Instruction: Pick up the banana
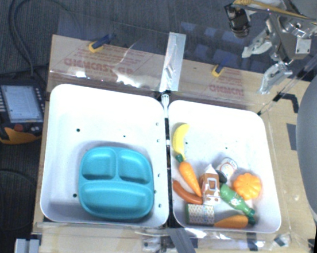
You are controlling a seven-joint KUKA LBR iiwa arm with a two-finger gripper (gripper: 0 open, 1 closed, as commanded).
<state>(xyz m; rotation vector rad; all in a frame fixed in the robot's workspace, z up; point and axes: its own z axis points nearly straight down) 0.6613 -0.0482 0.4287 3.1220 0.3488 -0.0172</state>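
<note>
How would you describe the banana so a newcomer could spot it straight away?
Look in the right-hand white bin, along its left wall beside the divider. The banana lies there lengthwise, just above a carrot. It is the only yellow, curved piece; its neighbours are orange, red or green.

A yellow curved banana (pixel 179 138) at twelve o'clock of two orange carrots (pixel 189 178); turquoise divided plastic tray (pixel 117 182); white bins (pixel 65 134).
</note>
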